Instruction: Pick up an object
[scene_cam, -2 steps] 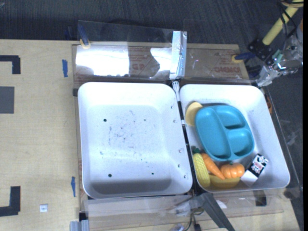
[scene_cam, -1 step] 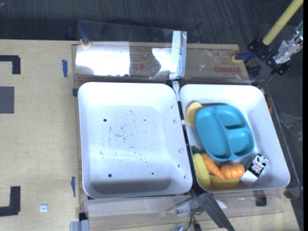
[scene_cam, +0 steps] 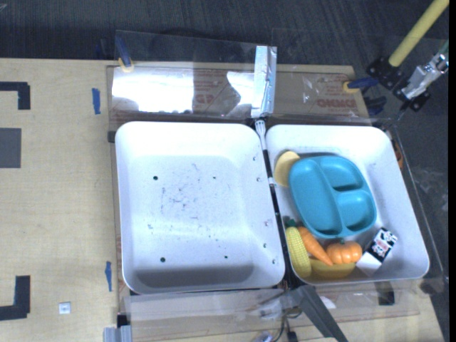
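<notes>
The fingers point(scene_cam: 426, 75), perhaps that blurred metal piece, lie well apart from the blue tray point(scene_cam: 331, 194); their opening I cannot tell.

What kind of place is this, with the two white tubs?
Probably a robotics lab test bench: two white bins on a taped wooden table, toy food and a blue divided plate for grasping practice.

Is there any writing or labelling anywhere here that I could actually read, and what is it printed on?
None can be read.
Reddish print on the clear panel behind the bins: too blurred.
Black-and-white pattern on the small white box in the right bin: too small to read.
</notes>
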Tool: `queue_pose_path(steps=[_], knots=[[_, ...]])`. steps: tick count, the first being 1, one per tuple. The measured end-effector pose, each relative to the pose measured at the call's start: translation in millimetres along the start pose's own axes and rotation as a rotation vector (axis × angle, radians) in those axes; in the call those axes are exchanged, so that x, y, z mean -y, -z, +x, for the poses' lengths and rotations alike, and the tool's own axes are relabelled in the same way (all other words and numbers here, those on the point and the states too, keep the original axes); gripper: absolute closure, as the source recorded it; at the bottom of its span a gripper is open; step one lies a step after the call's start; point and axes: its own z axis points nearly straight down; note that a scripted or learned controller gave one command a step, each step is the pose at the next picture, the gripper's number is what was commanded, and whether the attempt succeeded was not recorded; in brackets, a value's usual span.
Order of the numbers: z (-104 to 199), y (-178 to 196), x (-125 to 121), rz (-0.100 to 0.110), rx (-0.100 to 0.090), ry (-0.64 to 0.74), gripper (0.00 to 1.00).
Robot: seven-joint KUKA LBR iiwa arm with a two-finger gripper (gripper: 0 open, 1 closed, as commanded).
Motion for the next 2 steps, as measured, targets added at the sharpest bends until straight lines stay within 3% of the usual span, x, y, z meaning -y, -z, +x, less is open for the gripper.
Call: queue_pose_path(steps=[1, 2], knots=[[0, 89, -1, -0.008, 0.007, 0.023, 1.00], [0, 52, 0, 0.001, -0.002, 0.096, 1.00]])
